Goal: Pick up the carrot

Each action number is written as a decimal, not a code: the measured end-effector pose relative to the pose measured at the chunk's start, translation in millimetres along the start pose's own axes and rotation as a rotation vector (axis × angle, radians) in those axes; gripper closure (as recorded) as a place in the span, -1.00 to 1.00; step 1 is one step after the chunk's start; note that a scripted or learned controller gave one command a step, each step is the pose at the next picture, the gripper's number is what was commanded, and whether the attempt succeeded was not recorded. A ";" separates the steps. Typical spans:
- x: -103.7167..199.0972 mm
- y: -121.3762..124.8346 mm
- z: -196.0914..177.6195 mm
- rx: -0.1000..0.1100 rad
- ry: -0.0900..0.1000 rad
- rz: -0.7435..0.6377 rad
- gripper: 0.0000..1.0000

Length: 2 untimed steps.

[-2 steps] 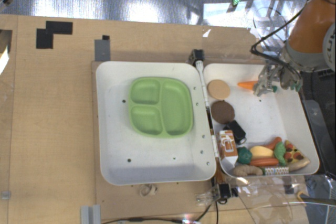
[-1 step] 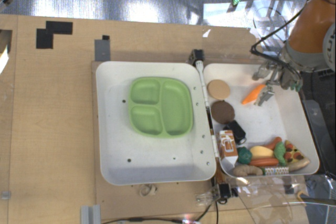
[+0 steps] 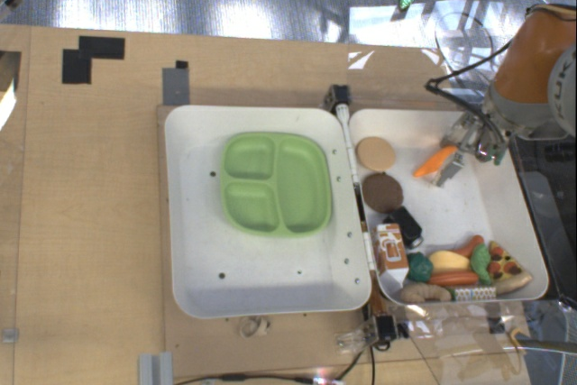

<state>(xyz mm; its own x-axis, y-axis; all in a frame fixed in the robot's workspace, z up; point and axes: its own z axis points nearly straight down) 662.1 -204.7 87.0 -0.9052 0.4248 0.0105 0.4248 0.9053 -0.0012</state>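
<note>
The carrot is a small orange wedge in the upper part of the right bin, pointing left and down. My gripper reaches in from the right, under the arm's orange band. Its two grey fingers sit on either side of the carrot's right end and are shut on it. I cannot tell whether the carrot is off the bin floor.
Left of the carrot lie a tan round biscuit and a brown round patty. Several toy foods crowd the right bin's front edge, among them a small box and a broccoli. A green divided plate sits in the left bin.
</note>
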 end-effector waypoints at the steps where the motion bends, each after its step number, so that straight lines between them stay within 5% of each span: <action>1: -5.9 3.1 -16.1 -0.005 -0.030 -0.004 1.00; 2: -1.8 2.1 -12.9 -0.001 -0.010 -0.005 -1.00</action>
<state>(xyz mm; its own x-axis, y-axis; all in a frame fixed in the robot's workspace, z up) 664.7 -203.7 99.8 -0.9075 0.4201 0.0001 0.4201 0.9075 -0.0004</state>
